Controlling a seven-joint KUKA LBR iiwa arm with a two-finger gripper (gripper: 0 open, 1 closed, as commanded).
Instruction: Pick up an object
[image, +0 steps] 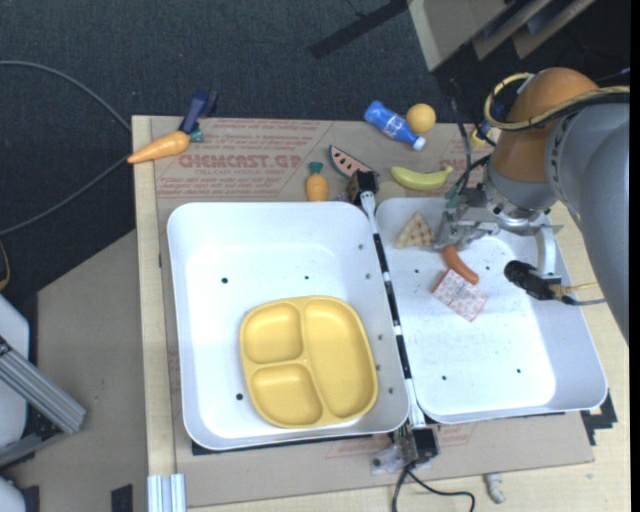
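Observation:
The right bin (500, 385) holds three things near its far end. A tan pizza-slice toy (413, 234) lies by the far left corner. To its right is a small orange-red sausage (461, 266), and a red-and-white packet (459, 295) rests just nearer than that. My gripper (457, 226) hangs low over the bin's far end, between the pizza slice and the sausage and just above the sausage's far tip. Nothing shows between its fingers.
A yellow divided plate (306, 360) lies in the left bin (210, 250). On the bench behind the bins are a banana (420, 178), a blue bottle (390, 123), an orange ball (421, 117), a watermelon slice (345, 160), a small orange fruit (317, 186) and a carrot (160, 148).

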